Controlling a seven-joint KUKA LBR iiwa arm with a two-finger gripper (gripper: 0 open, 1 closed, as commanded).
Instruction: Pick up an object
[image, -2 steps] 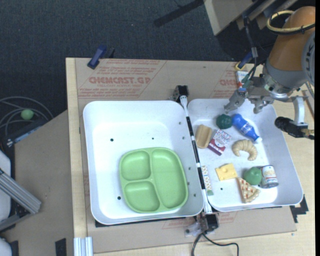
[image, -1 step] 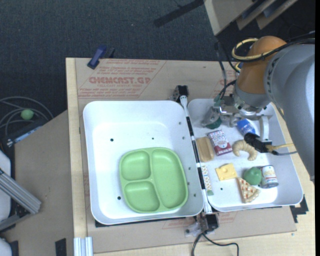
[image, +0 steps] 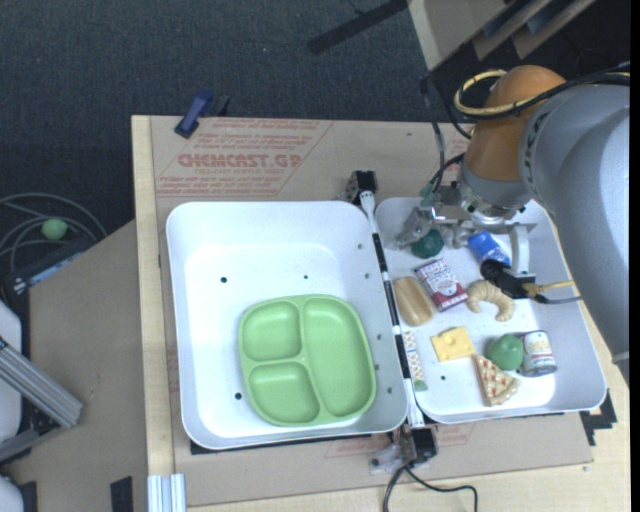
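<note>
The gripper (image: 447, 222) hung over the right bin's (image: 572, 395) far edge; if it grasped anything, I cannot tell; a green tray (image: 305, 358) lay in the left bin (image: 200, 250).

Grey arm (image: 590, 150), orange wrist band (image: 510, 120), looped yellow-black cable (image: 478, 92).

A green three-compartment plate (image: 304, 358) lies in the left bin (image: 190, 300); a blue clip (image: 193, 115) rests on the bench's (image: 250, 160) far-left corner.

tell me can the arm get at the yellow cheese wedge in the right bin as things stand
Probably yes. The yellow cheese wedge lies flat and uncovered in the right white bin, apart from the tan bread roll and pizza slice, open from above.
</note>
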